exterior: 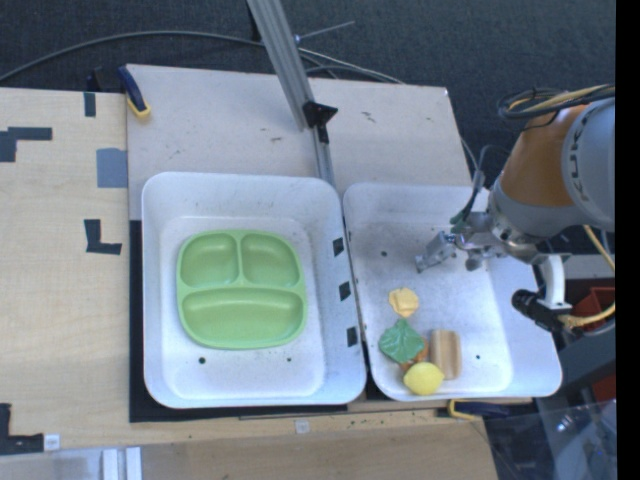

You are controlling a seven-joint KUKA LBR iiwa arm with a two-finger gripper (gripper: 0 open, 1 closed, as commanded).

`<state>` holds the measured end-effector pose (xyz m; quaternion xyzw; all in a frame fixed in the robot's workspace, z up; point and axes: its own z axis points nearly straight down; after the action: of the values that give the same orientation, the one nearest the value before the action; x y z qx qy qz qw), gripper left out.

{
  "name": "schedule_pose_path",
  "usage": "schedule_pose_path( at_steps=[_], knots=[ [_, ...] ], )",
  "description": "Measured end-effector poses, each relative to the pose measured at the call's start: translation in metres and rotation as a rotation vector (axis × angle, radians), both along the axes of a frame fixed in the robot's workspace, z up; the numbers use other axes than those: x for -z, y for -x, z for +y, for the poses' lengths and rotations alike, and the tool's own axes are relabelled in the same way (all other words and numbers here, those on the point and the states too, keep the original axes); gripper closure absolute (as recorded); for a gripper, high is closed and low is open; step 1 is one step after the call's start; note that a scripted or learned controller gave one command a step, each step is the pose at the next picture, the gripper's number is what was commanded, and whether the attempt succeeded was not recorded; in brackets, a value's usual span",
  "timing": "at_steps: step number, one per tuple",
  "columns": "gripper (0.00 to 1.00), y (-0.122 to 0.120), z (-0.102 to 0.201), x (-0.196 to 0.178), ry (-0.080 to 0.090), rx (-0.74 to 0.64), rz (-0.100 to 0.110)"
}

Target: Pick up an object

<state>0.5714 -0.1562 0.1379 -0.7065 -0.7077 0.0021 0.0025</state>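
With its jaws (432, 258) apparently empty, though I cannot tell how wide, the toys (415, 346) cluster touching in the right bin (470, 208), so a grab may snag two.

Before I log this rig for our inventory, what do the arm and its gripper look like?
The arm is bulky and rounded, grey, with a broad orange band above the wrist. The gripper is a small grey metal piece with thin fingers at the tip. Yellow and dark cables loop over the top of the arm, and more yellow cable trails below it.
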Motion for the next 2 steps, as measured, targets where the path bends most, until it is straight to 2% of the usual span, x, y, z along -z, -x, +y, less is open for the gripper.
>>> schedule_pose_path(
  at_steps=[1,2],
  knots=[
    [0.00,0.000,0.000,0.050,0.002,0.000,-0.006],
    [1.00,0.000,0.001,0.039,0.001,-0.001,-0.006]
  ],
)
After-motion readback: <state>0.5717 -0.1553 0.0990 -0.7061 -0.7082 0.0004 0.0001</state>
